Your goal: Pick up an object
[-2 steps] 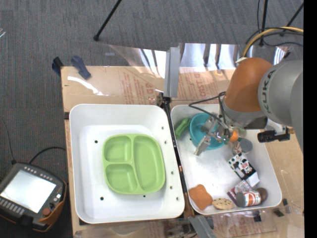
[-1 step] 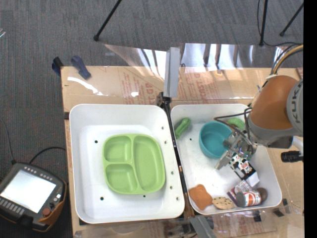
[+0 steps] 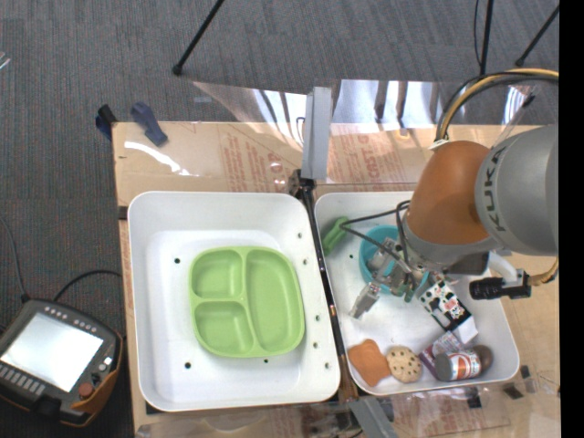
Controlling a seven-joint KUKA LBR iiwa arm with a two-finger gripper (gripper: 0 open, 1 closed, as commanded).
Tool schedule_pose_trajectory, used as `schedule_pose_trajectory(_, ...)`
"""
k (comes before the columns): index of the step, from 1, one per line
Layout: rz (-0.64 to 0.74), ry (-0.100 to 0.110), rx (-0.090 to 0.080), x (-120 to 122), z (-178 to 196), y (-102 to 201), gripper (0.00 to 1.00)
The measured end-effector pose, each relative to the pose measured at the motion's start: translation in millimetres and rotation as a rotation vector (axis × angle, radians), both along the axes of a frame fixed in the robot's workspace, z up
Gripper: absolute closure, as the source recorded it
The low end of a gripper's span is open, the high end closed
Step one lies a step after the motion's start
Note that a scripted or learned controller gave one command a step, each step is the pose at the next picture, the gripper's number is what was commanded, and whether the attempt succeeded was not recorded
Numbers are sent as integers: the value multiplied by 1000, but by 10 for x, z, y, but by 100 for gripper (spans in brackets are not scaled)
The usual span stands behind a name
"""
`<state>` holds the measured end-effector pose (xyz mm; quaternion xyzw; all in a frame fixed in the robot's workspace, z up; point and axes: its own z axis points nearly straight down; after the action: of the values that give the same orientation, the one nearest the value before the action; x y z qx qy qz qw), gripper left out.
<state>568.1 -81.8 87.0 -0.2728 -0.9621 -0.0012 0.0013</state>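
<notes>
Grey KUKA-lettered arm [image 3: 527, 190], orange wrist band, yellow-black cable loop, metal claw [image 3: 388, 286].

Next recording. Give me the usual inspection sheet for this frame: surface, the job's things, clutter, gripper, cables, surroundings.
Surface: bench bearing two white bins side by side, left bin and right bin.
Job's things: in the right bin, a teal bowl, green item, orange piece, cookie, can, black-and-white carton.
Clutter: green divided plate in the left bin.
Gripper: gripper low over the right bin beside the bowl; nothing seen between its fingers.
Cables: hoses looping above the arm; a cord runs to the handheld controller.
Surroundings: handheld controller on the floor, stand legs behind.
</notes>
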Motion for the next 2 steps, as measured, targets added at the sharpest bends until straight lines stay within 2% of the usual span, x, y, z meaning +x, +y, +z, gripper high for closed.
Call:
schedule_pose_trajectory(1, -217, -1, -3, 316, 3, -75, 0)
schedule_pose_trajectory(2, -328, 2, -2, 43, 0, -92, 0)
